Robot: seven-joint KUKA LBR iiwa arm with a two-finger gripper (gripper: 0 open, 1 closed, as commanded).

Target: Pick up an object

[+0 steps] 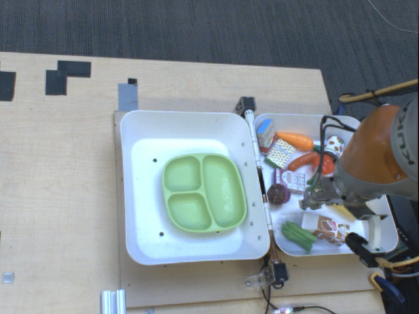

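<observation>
The arm (383, 152) is positioned over the right bin (383, 241), wrist lowered among the objects. The gripper (319, 195) is seen approx. at the bin's centre, just beside the dark purple item (278, 193) and a red item (308, 161). Gripper state: cannot be told from this view, since the tips are masked by the wrist body; no object is seen to be held.

Candidate objects are crowded in the right bin: orange carrot (296, 139), checkered packet (281, 153), blue can (265, 134), green vegetable (298, 235), printed card (332, 228). The left bin (141, 175) holds a green divided plate (203, 193).

Risks, as judged:
- Clutter: two items may be pinched at once, or one nudged aside, w/ a failed grasp resulting.
- Flat items (card, packet) may not be lifted off the bin floor.
- Round items may be squeezed out sideways.
- The bin wall may be struck if the descent is off-centre.
</observation>
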